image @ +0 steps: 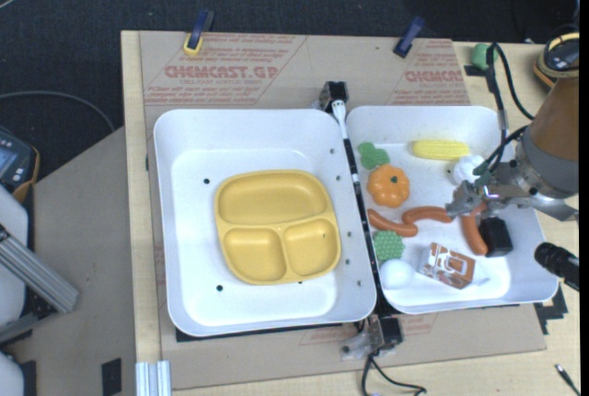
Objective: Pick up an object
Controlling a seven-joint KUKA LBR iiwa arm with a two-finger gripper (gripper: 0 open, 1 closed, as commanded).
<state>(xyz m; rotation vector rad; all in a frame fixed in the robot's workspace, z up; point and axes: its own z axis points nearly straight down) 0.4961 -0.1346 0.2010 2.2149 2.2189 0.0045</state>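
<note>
My gripper (466, 201) hangs low over the right part of the right bin (488, 122), reaching in from the right. Just under and left of it lies a long orange-red sausage (411, 219), whose right end comes up to the gripper tip. A second short sausage (474, 237) lies directly below the gripper. An orange pumpkin (388, 186) sits left of it, and a yellow corn cob (440, 148) lies behind it. A small white piece (466, 168) sits close above the gripper. Nothing visibly hangs from the gripper.
A brown-and-white packet (447, 265), a white egg (396, 273) and a knobbly green piece (388, 245) lie near the bin's front. Another green piece (373, 154) sits at the back left. The left bin (184, 145) holds a yellow divided tray (276, 226).
</note>
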